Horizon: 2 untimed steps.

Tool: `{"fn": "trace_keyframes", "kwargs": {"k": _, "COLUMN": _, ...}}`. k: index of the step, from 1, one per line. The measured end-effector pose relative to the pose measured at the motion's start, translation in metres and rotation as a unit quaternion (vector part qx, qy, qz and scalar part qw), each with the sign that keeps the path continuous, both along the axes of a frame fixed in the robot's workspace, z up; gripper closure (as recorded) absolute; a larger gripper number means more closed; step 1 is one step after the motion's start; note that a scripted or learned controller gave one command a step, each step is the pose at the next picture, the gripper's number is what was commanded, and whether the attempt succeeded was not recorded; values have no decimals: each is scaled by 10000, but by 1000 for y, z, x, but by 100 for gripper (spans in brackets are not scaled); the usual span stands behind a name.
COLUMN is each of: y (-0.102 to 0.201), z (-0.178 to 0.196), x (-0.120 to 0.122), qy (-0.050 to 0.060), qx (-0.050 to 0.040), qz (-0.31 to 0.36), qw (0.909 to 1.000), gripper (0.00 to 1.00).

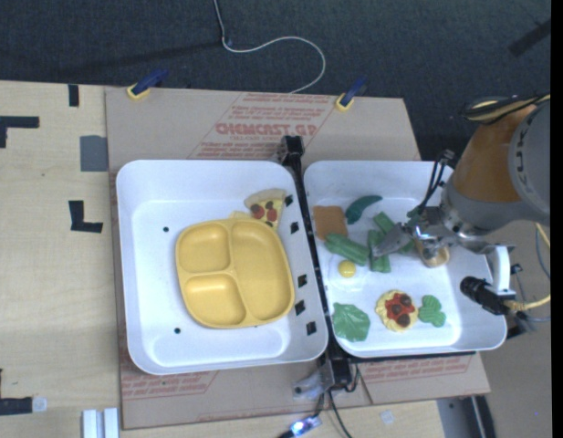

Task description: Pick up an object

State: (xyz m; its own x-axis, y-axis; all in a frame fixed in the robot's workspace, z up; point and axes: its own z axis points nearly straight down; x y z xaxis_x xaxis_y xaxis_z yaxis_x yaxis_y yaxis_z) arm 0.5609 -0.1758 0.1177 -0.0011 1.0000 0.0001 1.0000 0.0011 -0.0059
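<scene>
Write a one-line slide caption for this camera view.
Grey arm's tool lowered among green toy vegetables in the right white bin; yellow divided plastic plate in the left.

Yellows and greens against white bins

A yellow divided plate [234, 274] sits in the white left bin [140, 245]; the right bin [463, 336] holds green toy vegetables [351, 321], an orange-brown square [329, 220] and a yellow-and-red pasta piece [397, 309].

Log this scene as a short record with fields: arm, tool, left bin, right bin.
arm: reaches in from the right over the right bin
tool: tool low among the green toy pieces
left bin: left bin holds a yellow divided plate and a pizza slice
right bin: toy foods, including a lettuce leaf and a pasta piece
</scene>
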Motion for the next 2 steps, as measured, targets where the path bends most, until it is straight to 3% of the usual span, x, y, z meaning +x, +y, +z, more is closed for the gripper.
{"fn": "trace_keyframes", "kwargs": {"k": 1, "y": 1, "z": -35, "x": 0, "qy": -17, "qx": -2, "qz": 5, "qw": 10000, "gripper": 0}}
{"fn": "trace_keyframes", "kwargs": {"k": 2, "y": 2, "z": -22, "x": 1, "qy": -29, "qx": 5, "qz": 6, "qw": 10000, "gripper": 100}}
